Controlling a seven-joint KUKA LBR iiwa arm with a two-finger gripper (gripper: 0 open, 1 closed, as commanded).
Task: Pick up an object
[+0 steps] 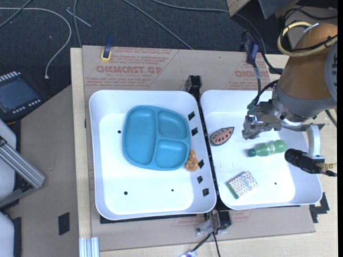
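Step in hand looks like the approach: gripper [253, 127] hovers over the right bin [225, 103], near its middle, w/ nothing between its tips. Can't tell if it's spread or pressed together, too small and dark from this angle. Likeliest target is the green bottle [266, 149], lying on its side just below the gripper; pink slice-shaped toy [221, 135] lies to its left, checkered packet [242, 184] nearer the front wall. Next move prob needs a short shift toward the bottle, jaws set across its narrow width, then straight down. Arm [305, 84] comes in from the right, orange band up top, wrist bent down into the bin. Left bin [107, 143] holds a blue divided plate [155, 138] w/ a small orange piece [191, 162] at its edge.
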